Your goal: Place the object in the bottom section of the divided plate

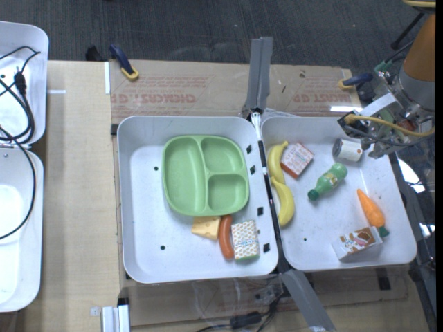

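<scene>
The green divided plate (205,173) lies in the left bin (138,206), with one long section on its left and two smaller ones on its right. No object lies on the plate. My gripper (383,146) hangs over the upper right of the right bin (325,244), just right of a small grey-white can (348,149). Nothing shows between its fingers. A green bottle (327,182) lies below and left of the gripper.
Below the plate lie a cheese wedge (205,227), a sausage (225,237) and a small patterned box (245,241). The right bin also holds two bananas (280,183), a red-and-white box (297,160), a carrot (371,209) and a small carton (358,243).
</scene>
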### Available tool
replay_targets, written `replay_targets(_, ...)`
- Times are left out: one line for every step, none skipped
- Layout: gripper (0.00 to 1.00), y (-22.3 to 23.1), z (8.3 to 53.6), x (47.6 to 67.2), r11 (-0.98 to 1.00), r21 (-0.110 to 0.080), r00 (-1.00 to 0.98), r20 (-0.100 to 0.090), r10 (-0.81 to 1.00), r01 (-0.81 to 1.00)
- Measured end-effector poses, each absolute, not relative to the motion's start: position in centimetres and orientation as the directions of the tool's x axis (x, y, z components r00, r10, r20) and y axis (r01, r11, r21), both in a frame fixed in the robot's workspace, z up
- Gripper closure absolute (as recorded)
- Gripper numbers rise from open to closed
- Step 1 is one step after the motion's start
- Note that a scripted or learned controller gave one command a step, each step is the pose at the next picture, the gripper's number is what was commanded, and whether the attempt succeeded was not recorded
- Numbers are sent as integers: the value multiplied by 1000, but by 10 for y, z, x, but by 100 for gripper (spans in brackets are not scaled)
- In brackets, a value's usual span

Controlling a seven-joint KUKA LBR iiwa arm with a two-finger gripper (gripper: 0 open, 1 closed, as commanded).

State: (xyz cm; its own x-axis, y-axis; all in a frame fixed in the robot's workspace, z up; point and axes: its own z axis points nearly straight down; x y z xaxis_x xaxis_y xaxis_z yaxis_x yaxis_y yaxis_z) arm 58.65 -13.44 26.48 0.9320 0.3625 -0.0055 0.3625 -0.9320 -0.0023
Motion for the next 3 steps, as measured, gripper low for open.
replay_targets(100, -105, 271, 537, -915, -2, 915, -5, 404, 404)
replay_targets(100, -123, 206, 508, -857, -4, 857, -5, 515, 515)
replay_targets(100, -75, 190, 477, -965, -3, 965, -6, 262, 262)
